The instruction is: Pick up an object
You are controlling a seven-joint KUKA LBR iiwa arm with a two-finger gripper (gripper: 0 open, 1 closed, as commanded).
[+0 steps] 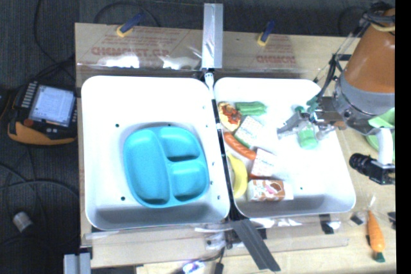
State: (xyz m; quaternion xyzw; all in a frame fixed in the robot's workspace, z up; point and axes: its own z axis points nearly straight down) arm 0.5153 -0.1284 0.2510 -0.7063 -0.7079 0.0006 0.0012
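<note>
Currently: gripper (306, 127) over right bin (334, 192), fingers pinching a green object (309, 138).
Object sits toward the bin's right edge; food packets (252, 157) line its left edge; blue tray (167, 163) in left bin (103, 138).

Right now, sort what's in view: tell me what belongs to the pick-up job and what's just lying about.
Job:
gripper, over the right bin
green object beside it
banana
carrot
food packets

Lying about:
blue divided tray in the left bin
handheld controller
clamps
</note>
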